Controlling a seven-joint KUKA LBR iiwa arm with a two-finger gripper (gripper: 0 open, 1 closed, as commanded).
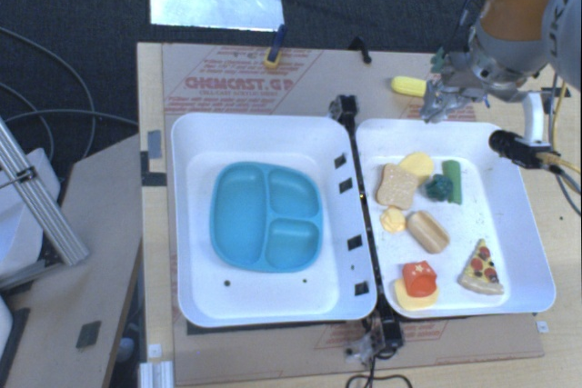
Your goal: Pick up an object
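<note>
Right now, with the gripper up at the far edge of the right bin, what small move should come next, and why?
Probably bring the gripper toward the camera and down over the bread slice. The gripper sits above the right bin's far rim with nothing seen between its fingers, and the toy foods lie nearer the camera.

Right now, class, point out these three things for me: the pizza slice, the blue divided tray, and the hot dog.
pizza slice (481,269), camera view, on the middle of its topped face.
blue divided tray (238,212), camera view, on its large left compartment.
hot dog (427,231), camera view, on the middle of the bun.
</note>
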